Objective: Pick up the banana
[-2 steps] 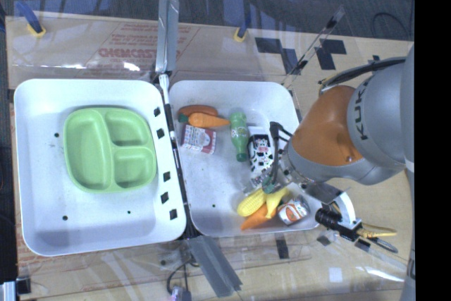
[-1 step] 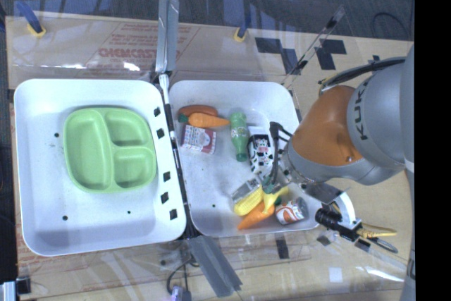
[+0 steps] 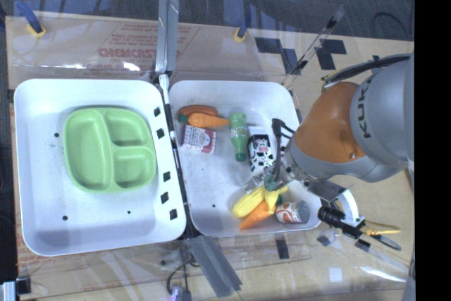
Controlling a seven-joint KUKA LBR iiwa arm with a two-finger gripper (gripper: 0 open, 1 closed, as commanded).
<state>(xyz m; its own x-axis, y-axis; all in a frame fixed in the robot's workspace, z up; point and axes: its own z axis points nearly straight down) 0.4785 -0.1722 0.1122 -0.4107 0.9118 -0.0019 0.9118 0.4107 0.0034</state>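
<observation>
The banana (image 3: 273, 194) lies in the right bin (image 3: 211, 218) near its front right corner, and we see it touching the corn cob (image 3: 249, 204) and carrot (image 3: 256, 216). Going from the left, we find a green divided plate (image 3: 110, 149) in the left bin (image 3: 35, 222). The gripper (image 3: 277, 178) sits just over the banana; whether it grips we cannot tell.
</observation>
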